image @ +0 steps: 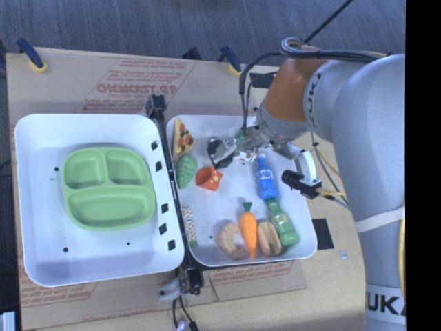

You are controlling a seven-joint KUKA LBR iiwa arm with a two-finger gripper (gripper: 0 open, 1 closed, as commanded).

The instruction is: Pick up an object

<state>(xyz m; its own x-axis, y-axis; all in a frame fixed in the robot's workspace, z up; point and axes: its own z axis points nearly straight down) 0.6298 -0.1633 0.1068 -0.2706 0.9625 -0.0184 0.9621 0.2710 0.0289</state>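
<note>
My gripper (222, 152) hangs low over the upper middle of the right bin (303, 243), reaching in from the right. Just below it lies a small red-orange block (209, 178), apart from the fingers. A green bumpy toy (186, 170) and a pizza slice (182, 136) rest by the bin's left wall. A blue bottle (265, 178) and a green bottle (282, 227) lie along the right side. A carrot (248, 230) lies between two bread-like pieces (230, 240) at the front.
The left bin (27, 185) holds a green divided plate (108, 187). A black clip rail (167, 185) runs between the two bins. The big grey arm (358, 129) covers the bench's right side, with cables trailing by the right bin.
</note>
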